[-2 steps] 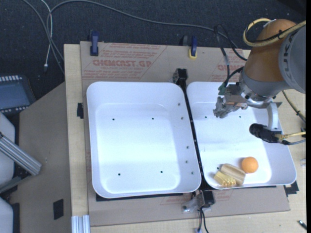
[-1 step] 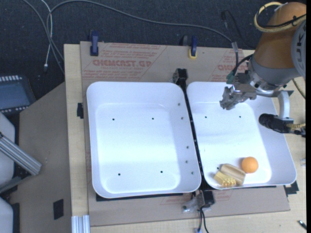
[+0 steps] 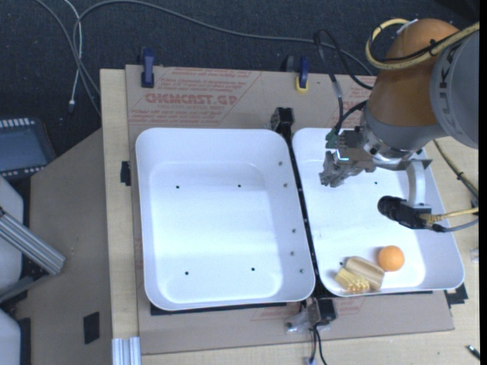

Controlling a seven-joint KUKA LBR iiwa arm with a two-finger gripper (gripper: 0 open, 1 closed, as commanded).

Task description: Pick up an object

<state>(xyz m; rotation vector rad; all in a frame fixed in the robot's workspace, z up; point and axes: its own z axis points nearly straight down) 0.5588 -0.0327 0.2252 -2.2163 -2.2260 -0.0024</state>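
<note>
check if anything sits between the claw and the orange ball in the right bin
Nothing visible does. The claw hangs over the right bin's far end, the orange ball lies near its front beside a yellow piece, with bare white floor between.

blue clamps, grey cables, aluminium rail

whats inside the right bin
An orange ball and a tan corn-like piece near its front edge. The gripper and arm hide part of the right bin floor.
</note>
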